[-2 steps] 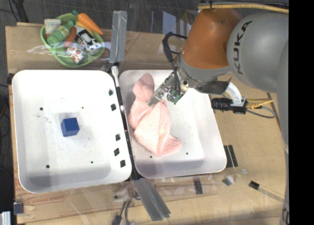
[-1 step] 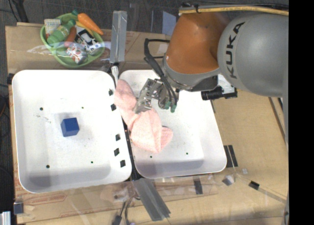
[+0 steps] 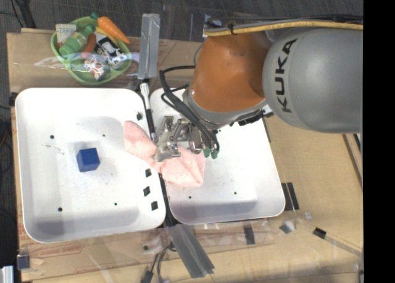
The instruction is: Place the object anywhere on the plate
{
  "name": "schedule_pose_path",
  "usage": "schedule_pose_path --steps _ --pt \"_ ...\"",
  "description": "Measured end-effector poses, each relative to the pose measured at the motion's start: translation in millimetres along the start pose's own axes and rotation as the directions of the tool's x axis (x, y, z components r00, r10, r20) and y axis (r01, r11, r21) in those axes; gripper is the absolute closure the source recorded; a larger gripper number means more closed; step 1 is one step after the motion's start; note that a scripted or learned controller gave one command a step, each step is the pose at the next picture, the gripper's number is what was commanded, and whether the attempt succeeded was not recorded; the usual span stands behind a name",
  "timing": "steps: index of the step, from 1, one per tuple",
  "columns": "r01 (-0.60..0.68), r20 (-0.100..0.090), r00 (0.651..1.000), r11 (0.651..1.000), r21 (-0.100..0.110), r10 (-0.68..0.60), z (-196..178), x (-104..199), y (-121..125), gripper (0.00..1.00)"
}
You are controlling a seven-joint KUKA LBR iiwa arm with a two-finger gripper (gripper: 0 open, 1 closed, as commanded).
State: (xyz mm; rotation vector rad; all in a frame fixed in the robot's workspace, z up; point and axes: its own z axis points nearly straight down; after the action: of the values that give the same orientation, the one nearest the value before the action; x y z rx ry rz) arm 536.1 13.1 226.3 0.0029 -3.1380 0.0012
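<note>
In the middle of the frame the gripper (image 3: 165,149) sits low on the pink cloth (image 3: 179,167), which lies across the wall between the two bins; I cannot tell how its jaws stand. The blue cube (image 3: 88,159) rests in the left bin (image 3: 37,105), well apart. The soft cloth could catch on the wall or slip out if it is pinched only at an edge.

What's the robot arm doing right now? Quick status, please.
Gripper low over pink cloth draped across both bins' shared edge. Blue cube sits alone in left bin. Grasp unconfirmed.
</note>
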Motion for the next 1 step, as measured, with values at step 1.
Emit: schedule_pose_path --steps 1 --pt "0.002 0.000 1.000 1.000 0.000 -0.002 7.7 19.4 49.6 1.00"
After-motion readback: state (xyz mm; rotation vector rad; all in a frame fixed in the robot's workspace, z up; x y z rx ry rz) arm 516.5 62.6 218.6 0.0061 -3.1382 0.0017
